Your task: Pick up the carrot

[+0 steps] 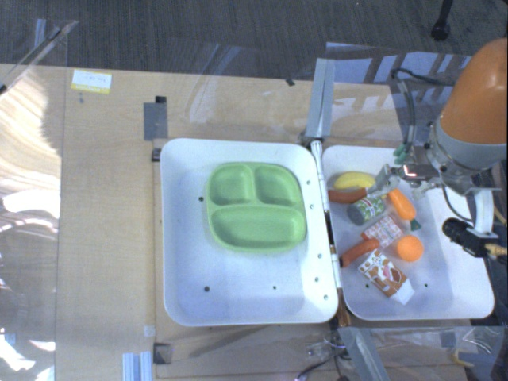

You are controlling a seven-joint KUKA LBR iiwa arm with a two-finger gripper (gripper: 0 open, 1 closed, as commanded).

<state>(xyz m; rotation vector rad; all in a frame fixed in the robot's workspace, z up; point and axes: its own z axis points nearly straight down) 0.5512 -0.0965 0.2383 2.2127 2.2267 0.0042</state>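
**Carrot in the right bin, beside the gripper**

Seen from above at a slant: a pale wooden table (95, 213) bearing two shallow white bins side by side. In the left bin (182, 284), a green divided plate (255, 207) with three compartments, lying flat toward the bin's far half. In the right bin (460, 292), a small crowd of toy food and packets gathered in the left and middle part.

Carrot (402, 205) — short, orange, with a touch of green at its lower end — lying tilted in the far middle of the right bin, just right of a small green can (367, 209). Near the bin's far-left corner, a yellow lemon-like piece (352, 181) with a reddish sausage (347, 196) touching its near side. Below the carrot, a pink-and-white packet (383, 230); a second reddish sausage (359, 252) just left of it; an orange ball of fruit (409, 248) to the right; a brown-and-white packet (384, 274) nearest the front.

Grey arm with orange band (476, 94) reaching in from the right, over the far right part of the bin. Gripper (409, 171) low at the bin's far edge, just above the carrot; whether spread or pressed together, impossible to tell — too blurred and cluttered by cables. Nothing visibly between the fingers.
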